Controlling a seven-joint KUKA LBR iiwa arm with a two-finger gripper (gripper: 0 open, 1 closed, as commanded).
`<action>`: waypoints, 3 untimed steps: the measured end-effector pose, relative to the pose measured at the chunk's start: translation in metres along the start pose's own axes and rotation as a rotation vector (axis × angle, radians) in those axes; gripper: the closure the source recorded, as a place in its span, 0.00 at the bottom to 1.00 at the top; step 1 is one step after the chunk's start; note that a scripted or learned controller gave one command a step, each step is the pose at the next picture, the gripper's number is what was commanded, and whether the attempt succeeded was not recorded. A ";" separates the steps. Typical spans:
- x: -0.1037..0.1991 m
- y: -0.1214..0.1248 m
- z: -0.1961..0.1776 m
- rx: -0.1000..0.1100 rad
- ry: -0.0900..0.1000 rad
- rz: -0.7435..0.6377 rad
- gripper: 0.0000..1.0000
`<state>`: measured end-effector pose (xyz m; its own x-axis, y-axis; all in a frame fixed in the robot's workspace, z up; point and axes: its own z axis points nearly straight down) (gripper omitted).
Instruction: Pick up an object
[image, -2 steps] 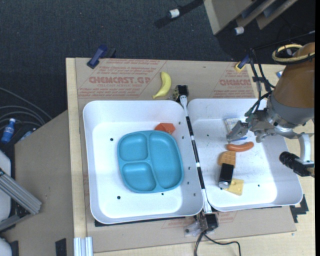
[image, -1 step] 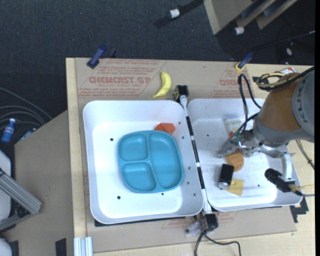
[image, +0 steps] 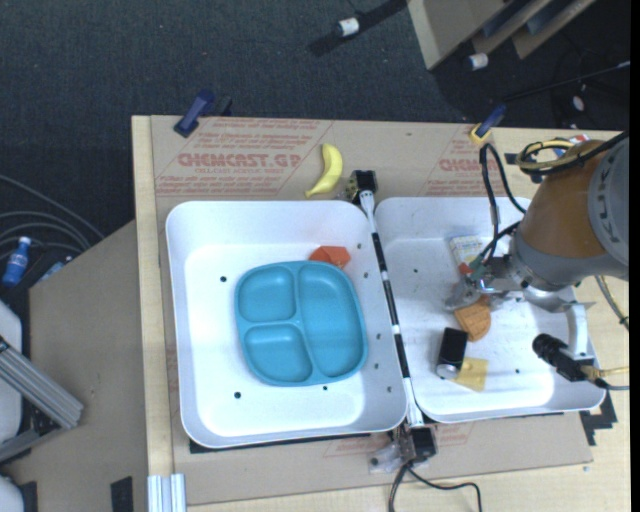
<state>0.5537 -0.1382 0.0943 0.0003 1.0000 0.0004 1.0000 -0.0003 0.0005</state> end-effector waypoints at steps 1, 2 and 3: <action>0.061 -0.074 -0.121 0.001 0.001 -0.001 1.00; 0.129 -0.074 -0.167 0.001 0.000 -0.001 1.00; 0.145 -0.074 -0.173 0.000 0.000 -0.001 1.00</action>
<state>0.4794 0.0065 0.2674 -0.0010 1.0000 -0.0001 1.0000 0.0010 0.0007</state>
